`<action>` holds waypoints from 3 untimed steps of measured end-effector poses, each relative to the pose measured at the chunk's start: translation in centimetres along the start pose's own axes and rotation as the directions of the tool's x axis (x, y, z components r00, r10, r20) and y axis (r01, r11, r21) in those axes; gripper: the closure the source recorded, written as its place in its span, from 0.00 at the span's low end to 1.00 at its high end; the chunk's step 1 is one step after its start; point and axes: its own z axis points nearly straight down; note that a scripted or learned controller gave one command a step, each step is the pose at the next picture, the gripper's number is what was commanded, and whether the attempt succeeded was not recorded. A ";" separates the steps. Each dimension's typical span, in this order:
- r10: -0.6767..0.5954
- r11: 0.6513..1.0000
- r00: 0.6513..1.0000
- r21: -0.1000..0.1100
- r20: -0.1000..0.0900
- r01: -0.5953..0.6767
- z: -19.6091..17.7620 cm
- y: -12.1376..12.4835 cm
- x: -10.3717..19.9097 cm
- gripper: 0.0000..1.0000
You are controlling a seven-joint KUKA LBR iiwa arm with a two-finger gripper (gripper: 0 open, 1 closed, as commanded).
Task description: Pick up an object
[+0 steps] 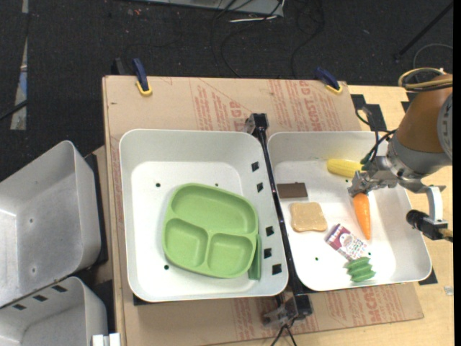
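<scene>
**binwatcher:** So the two-finger gripper [362, 186] is down in the right-hand shallow white bin [410, 265], tip right at the top of the orange plastic carrot [362, 215]. Looks like it's touching it, but I honestly can't tell how the gripper is set, it's too small and blurry.

**pickbot_fan:** What's crowding it?

**binwatcher:** Closest is the yellow corn cob toy [344, 167], just beside the gripper on the far side from the arm, slightly up. Further out is a tan slice of toy bread [309, 217] and a flat dark brown rectangle [292, 190]. Below the carrot's tip there's a small pink-and-white printed packet [347, 242], then a ridged green plastic piece [360, 269] near the bin's front wall.

**pickbot_fan:** And the other bin?

**binwatcher:** Way off, past the divider: left white bin [144, 157] with a light green three-compartment plastic tray [210, 229].
</scene>
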 end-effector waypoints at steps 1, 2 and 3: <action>-0.003 1.000 1.000 -0.004 0.001 0.003 -5.1 1.2 -0.1 1.00; -0.003 1.000 1.000 -0.004 0.001 0.003 -10.5 1.4 -0.1 1.00; -0.008 1.000 1.000 0.000 -0.003 0.008 -11.9 1.9 5.2 1.00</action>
